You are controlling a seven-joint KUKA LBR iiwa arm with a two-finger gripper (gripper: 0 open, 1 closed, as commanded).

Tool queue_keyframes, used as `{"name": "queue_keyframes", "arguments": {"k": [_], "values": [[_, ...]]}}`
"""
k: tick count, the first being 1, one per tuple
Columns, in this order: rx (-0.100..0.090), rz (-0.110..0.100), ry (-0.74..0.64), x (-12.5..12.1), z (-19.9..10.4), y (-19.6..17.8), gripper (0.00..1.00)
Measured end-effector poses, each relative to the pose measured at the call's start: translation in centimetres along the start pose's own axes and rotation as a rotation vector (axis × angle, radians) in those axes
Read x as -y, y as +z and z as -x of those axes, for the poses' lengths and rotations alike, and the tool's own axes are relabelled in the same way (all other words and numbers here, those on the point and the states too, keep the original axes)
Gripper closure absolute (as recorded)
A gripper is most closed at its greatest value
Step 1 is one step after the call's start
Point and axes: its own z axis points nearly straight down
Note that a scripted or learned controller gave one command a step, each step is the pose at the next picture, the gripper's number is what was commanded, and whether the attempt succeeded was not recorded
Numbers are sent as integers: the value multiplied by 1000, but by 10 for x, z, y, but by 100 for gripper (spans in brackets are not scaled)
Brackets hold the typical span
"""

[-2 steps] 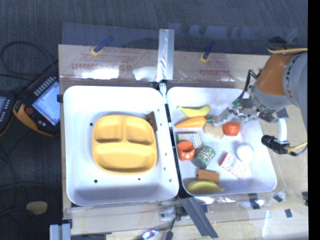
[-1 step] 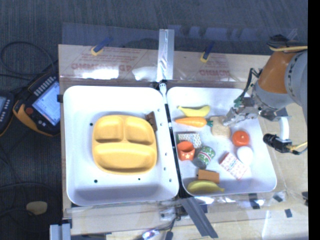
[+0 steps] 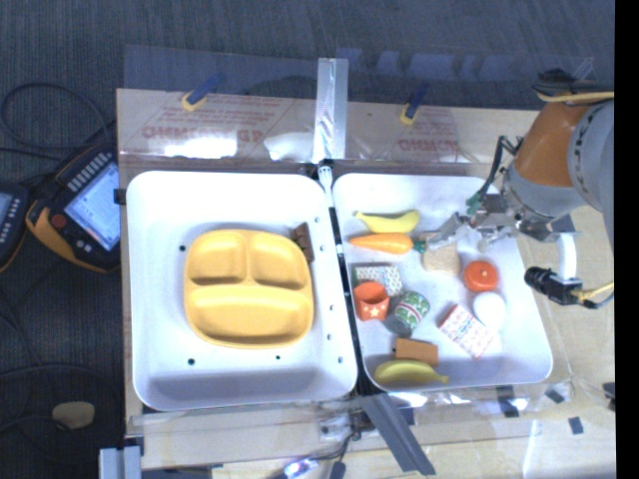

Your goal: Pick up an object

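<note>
camera view | pincer over right bin's upper right, fingers spread, gripping nothing | carrot just left of it, banana above carrot | tomato, egg just below pincer | cup, can lower left | yellow plate in left bin
</note>
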Motion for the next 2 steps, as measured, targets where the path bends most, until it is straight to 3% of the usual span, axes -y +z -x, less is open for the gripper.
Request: {"name": "queue_keyframes", "arguments": {"k": [1,2], "values": [[-1,18,19,62,-1,11,0],[6,-7,-166,67,-16,-30,0]]}}
